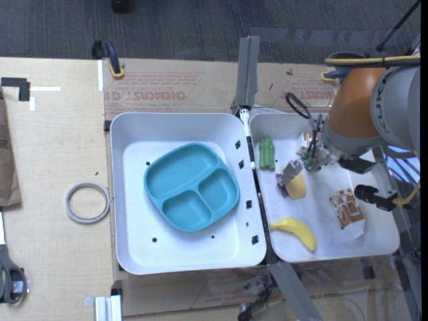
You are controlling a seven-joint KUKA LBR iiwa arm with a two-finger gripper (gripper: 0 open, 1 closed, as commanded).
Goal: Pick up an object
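Two bins sit side by side. The left bin (pixel 127 179) holds a blue tray (pixel 192 186); the right bin (pixel 374 239) holds the loose things worth picking: a green block (pixel 267 153) by the divider, a banana (pixel 295 231) near the front wall, a printed packet (pixel 347 208) toward the right, and a small yellow-and-purple piece (pixel 295 186) in the middle.

The arm (pixel 364 105) reaches in from the right, and its gripper (pixel 292 173) hangs low over that yellow-and-purple piece, just above or touching its upper left edge; which one is hard to say from this angle.

The step in hand looks like the final descent and close. To do it well, the fingers should straddle the piece across its narrow side, centred so that neither tip lands on top of it, and go deep enough to catch its body rather than skim the rim. The green block lies near, so the approach should stay clear of it.

How far apart the gripper's tips stand cannot be told here, and nothing is plainly seen between them, so I count nothing as held.
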